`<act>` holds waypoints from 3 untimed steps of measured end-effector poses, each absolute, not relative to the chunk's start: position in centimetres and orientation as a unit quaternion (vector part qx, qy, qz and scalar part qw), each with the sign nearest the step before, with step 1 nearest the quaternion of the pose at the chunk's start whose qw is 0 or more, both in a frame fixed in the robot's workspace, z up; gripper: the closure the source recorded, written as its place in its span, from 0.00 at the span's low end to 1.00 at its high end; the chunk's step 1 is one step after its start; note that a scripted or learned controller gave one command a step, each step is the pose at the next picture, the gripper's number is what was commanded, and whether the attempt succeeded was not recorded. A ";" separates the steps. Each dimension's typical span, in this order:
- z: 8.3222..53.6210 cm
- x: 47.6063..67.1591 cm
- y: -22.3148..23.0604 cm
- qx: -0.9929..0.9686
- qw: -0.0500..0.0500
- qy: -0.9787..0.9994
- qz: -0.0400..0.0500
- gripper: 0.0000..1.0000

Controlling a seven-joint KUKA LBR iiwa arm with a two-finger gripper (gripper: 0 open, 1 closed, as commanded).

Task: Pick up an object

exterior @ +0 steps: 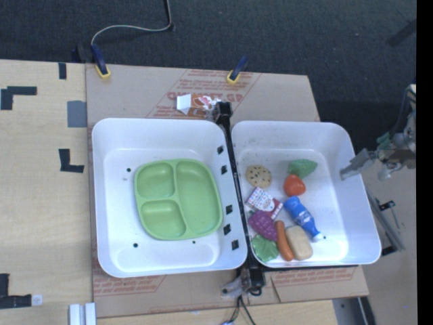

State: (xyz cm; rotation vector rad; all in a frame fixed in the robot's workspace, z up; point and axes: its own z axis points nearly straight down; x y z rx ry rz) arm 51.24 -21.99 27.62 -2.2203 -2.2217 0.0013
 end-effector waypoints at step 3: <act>8.7 55.8 -13.4 -0.706 -0.003 -0.708 -0.002 0.00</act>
